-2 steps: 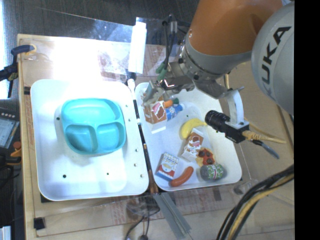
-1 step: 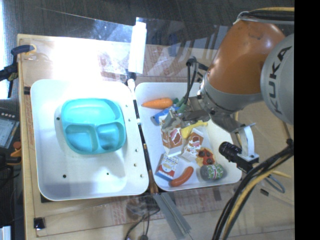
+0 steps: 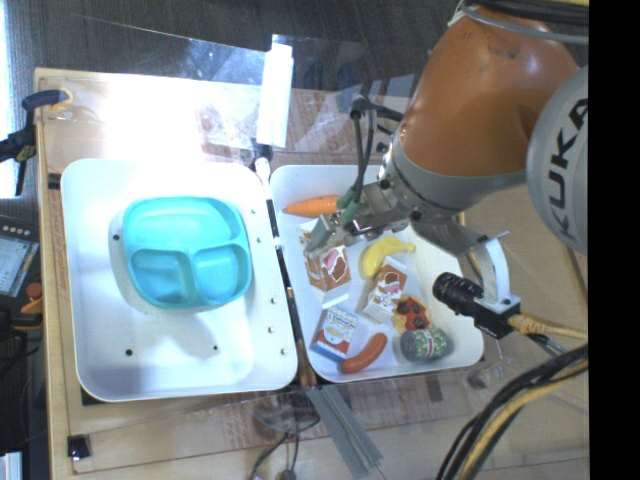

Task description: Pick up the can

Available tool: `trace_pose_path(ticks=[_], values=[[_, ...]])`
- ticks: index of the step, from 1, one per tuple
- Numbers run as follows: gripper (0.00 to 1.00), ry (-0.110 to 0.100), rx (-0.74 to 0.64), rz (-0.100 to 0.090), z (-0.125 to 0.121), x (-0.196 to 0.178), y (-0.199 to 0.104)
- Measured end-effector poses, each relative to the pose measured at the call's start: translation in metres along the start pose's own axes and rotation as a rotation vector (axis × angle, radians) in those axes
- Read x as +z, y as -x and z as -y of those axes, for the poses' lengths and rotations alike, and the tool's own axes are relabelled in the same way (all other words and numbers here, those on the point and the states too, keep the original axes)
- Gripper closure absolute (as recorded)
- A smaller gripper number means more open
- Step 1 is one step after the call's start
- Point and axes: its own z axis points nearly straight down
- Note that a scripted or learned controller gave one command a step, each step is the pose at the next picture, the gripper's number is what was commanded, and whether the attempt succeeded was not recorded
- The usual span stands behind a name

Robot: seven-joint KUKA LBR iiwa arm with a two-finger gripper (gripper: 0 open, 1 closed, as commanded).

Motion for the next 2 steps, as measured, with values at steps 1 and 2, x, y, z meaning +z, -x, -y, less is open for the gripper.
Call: trace_pose_path(ticks=[1,2], values=[[1.00,-0.006,0.240,-0.001,-0.049,0.132,0.061],[1.00,-0.002,0.133,0.000,-0.038,0.053,-0.024]])
